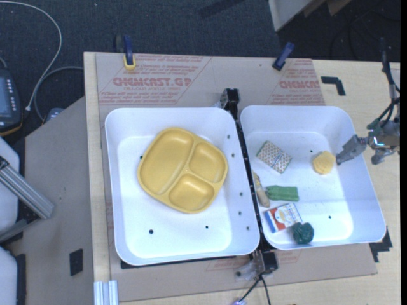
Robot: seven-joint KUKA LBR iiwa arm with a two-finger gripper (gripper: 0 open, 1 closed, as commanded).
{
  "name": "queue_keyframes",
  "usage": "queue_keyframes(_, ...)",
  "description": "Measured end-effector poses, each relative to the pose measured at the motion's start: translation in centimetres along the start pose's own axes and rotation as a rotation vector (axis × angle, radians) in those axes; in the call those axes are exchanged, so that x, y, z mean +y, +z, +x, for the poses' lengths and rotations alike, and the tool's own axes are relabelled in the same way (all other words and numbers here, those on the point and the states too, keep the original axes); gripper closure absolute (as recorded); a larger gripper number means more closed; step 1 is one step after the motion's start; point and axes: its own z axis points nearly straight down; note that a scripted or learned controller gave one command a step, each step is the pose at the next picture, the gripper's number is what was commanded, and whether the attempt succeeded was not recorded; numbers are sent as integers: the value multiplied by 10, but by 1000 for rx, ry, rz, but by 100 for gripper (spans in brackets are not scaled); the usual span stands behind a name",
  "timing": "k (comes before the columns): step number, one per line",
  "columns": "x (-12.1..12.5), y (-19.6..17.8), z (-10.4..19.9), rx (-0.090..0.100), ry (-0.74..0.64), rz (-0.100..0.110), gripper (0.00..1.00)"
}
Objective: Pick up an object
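Green ball (303,233) by near rim, end effector (353,150) (spread, empty) beside yellow lump (324,162).

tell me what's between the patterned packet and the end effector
The small yellow object lies between the patterned packet and the end effector, in the camera view.

arm (389,132) cut off at 3 o'clock edge; gripper (353,149) too small to read finger state.
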Motion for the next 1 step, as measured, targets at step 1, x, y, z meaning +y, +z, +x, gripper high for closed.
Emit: queue_keyframes(1,3,-7,1,-4,-4,-13,0)
